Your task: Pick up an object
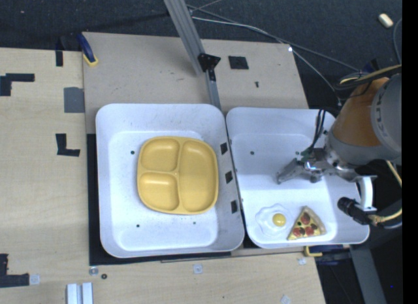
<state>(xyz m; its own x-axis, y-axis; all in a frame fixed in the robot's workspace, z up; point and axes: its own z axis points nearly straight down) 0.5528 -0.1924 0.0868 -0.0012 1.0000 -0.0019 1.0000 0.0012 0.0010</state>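
A fried egg toy (273,219) and a pizza slice toy (306,224) lie side by side at the front of the right bin (261,126). My gripper (282,176) reaches in from the right, low over the middle of that bin, a short way behind the egg. Its grey fingers (288,171) point left and look drawn together, with nothing between them. A yellow divided plate (177,174) rests in the middle of the left bin (117,165).
A slanted metal pole (186,25) stands behind the bins, where the two bins meet. Cables (313,67) run across the dark floor at the back right. The arm's orange band (356,119) hangs over the right bin's right rim.
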